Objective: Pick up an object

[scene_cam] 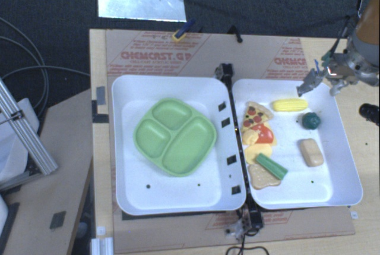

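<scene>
Currently:
End effector (321, 77): spread wide, nothing between fingers, poised over right bin's (344, 147) far edge.
Corn cob (290, 106): just below it, apart from other toys, likely easiest target.
Green plate (174, 137): alone in left bin (127, 123).

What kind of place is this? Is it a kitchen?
Probably not a kitchen; more likely a robot lab. A robot arm reaches over two white bins on a bench, cables trail nearby, and the food is toys: a corn cob, a pizza slice.
</scene>
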{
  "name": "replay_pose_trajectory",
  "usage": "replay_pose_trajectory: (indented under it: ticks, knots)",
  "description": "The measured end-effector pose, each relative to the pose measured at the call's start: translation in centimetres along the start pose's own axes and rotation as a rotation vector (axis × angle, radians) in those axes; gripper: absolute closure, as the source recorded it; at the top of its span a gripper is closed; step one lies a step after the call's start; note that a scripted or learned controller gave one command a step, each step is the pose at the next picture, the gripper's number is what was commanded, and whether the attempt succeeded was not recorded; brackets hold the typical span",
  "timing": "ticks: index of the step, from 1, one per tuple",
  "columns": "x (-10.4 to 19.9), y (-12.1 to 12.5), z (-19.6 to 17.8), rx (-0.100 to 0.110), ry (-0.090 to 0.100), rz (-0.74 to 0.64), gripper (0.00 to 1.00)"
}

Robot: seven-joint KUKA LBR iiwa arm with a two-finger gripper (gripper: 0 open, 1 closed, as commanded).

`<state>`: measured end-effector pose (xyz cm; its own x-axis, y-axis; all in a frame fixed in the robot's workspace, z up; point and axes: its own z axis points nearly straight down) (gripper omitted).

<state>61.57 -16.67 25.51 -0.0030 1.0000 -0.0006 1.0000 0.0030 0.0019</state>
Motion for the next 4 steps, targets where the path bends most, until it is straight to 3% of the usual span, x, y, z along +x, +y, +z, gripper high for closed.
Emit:
replay_pose_trajectory:
  ticks: [1,2,3,4]
  knots:
    - [-4.2,-3.6,15.5,0.011,0.002,0.006,0.00]
    - [-0.7,-9.2,8.9,0.001,0.002,0.002,0.00]
    - [8.6,-13.1,14.7,0.008,0.006,-0.007,0.00]
    - [10.1,-7.7,6.6,-0.010,0.000,-0.006,0.00]
